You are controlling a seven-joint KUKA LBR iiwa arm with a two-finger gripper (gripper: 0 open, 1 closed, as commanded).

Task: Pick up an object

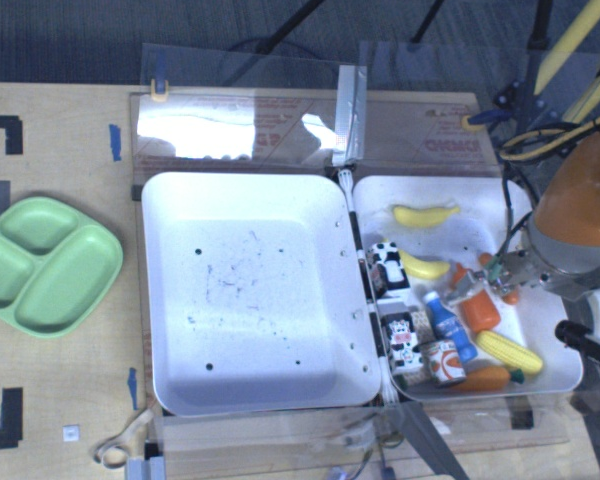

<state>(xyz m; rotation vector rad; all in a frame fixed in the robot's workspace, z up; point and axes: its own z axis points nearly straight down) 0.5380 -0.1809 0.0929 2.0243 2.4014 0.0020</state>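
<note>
The grey arm [570,228] reached in from the right, low over the right bin [480,193]. Its gripper [492,273] sat among the toys, just above an orange block [480,311]. A yellow banana [426,214] lay sideways near the bin's back wall.

Two bins sit side by side on the desk [60,118]: the left bin [170,203], the right bin [410,190] holding the clutter. A divided tray [46,265] lies near the desk's left edge.
</note>
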